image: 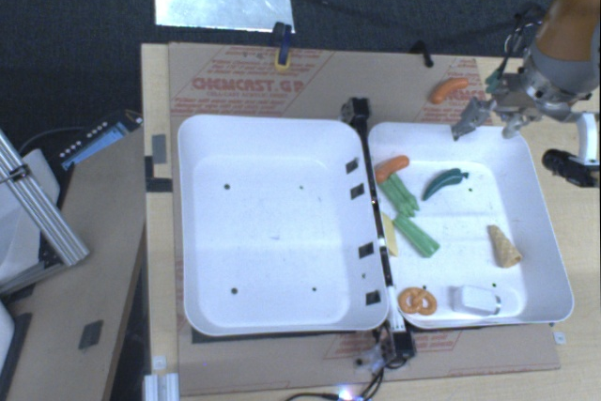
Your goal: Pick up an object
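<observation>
Hovering: camera view — the gripper (pixel 490 115) hangs over the far rim of the right bin (pixel 526 166), its two fingers spread apart with nothing between them.
Arm: the grey wrist with its orange band (pixel 570 31) comes in from the gripper's right and rear.
Nearest thing: an orange sausage (pixel 449 90) lies just beside the gripper on its left, outside the bin on the cardboard sheet (pixel 310 80); its long axis runs roughly left to right, tilted a little.
Likely target, by my judgement: the dark green pepper (pixel 443 182) — below the gripper and a little left, inside the right bin, its long axis slanting away from the fingers toward the lower left.
Other contents of the right bin: an orange carrot-like piece (pixel 392 167) and two light green pieces (pixel 407 215), all further left and lower; a tan cone (pixel 504 245) almost straight below the gripper; a pretzel (pixel 417 300) and a pale flat block (pixel 474 300) at the near rim, well apart from the tool.
Left bin (pixel 272 221): well to the gripper's left.
What the move calls for: a descent into the bin with the fingers turned across the pepper's narrow width.
</observation>
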